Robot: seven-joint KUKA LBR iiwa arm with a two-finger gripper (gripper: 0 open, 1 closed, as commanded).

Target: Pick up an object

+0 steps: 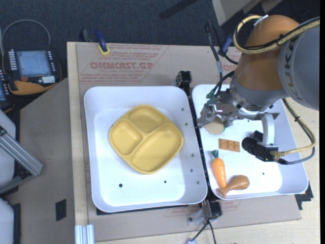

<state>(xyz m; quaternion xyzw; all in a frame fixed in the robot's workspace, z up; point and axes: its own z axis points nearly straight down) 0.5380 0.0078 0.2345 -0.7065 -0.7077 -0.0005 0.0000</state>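
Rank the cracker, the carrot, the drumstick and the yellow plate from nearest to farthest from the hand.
From the hand:
1. Cracker, right bin, just below it.
2. Carrot, same bin, lower.
3. Drumstick, bin's bottom edge.
4. Yellow plate, left bin.

Divided plate (pixel 146 144) in left bin (pixel 96 187), carrot (pixel 219 171), drumstick (pixel 236 183) and cracker (pixel 229 145) in right bin (pixel 289 182)

The arm (pixel 284 60) enters from the upper right of the frame, its orange band bulging above a grey wrist. It bends down toward centre right, where the gripper (pixel 216 117) hangs low, pointing to lower left.
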